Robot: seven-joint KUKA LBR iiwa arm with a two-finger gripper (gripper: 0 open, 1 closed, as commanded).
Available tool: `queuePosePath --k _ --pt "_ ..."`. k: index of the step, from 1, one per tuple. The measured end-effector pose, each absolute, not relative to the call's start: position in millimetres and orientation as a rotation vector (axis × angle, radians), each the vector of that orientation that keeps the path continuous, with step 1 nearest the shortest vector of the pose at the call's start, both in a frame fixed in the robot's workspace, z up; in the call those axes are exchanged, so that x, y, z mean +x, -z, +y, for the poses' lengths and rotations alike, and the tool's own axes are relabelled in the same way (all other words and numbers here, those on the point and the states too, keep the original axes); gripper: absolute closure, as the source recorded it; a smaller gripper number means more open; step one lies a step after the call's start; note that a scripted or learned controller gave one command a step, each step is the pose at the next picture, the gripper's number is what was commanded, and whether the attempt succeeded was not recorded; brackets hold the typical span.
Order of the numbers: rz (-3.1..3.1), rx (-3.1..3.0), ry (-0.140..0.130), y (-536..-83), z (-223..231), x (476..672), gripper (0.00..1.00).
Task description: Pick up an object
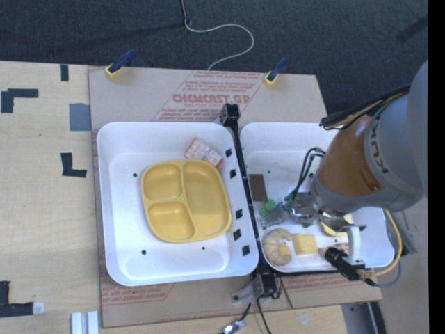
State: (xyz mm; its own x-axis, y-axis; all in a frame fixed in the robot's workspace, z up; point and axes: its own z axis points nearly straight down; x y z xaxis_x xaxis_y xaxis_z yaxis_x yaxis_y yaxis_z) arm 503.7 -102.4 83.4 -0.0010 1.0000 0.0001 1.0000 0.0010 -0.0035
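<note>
Overhead, the gripper (300,209) reaches into the right bin (278,139) beside a green object (270,207). Whether it is open or closed cannot be told. A yellow tray (185,200) fills the left bin (111,186).

1. one fixed camera looks down at a slant from above the counter (42,186).
2. it stands far enough back to take in both bins.
3. the left bin (111,186) lies well left of the gripper (295,211); the right bin (278,134) surrounds it.
</note>
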Motion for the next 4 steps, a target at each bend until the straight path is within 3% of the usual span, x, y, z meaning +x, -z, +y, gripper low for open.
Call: queuePosePath --k 1,4 --pt "-2.222 -2.221 -0.003 -95 -103 504.3 1.00" --pt "-2.225 -2.220 0.002 -227 -98 509.8 1.00"
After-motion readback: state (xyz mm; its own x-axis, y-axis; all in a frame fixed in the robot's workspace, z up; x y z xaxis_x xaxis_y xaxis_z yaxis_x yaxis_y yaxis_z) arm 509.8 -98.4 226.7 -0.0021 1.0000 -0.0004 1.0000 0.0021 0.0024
